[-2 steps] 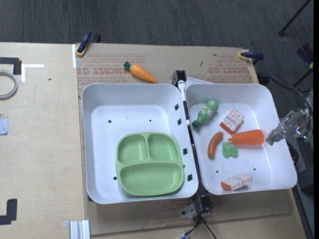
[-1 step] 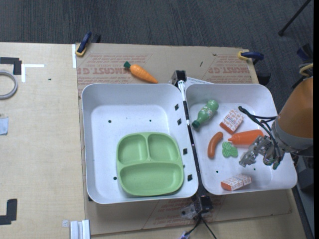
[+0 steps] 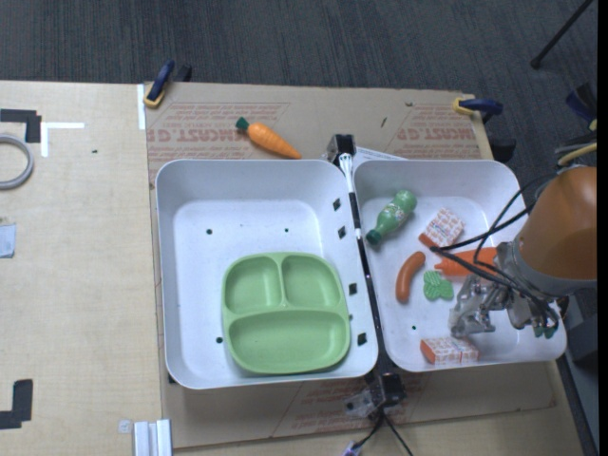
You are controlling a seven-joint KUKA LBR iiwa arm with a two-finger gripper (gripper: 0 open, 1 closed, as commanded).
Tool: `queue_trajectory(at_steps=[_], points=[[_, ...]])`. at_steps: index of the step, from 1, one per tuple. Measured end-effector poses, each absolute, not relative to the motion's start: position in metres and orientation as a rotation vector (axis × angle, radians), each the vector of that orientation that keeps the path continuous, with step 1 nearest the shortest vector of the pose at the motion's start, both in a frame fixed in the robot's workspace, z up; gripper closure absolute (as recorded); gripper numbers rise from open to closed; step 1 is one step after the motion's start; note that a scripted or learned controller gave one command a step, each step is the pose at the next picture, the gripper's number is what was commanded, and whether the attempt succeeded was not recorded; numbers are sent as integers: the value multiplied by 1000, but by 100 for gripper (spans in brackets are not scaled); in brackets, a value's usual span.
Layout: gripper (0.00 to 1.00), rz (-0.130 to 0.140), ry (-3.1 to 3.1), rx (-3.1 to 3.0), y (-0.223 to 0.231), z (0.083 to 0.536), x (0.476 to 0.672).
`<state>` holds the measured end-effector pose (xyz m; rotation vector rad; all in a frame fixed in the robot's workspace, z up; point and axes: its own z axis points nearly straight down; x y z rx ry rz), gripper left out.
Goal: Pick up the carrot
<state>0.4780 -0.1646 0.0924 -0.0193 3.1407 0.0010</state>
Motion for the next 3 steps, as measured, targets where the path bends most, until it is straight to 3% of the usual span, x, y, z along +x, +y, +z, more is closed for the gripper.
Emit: queue_trajectory(at_steps=[1, 2, 3], points=[[0, -3, 3125, -19, -165, 94, 482], [0, 0, 3137, 38, -165, 149, 585], [0, 1, 3138, -9, -110, 93, 622]])
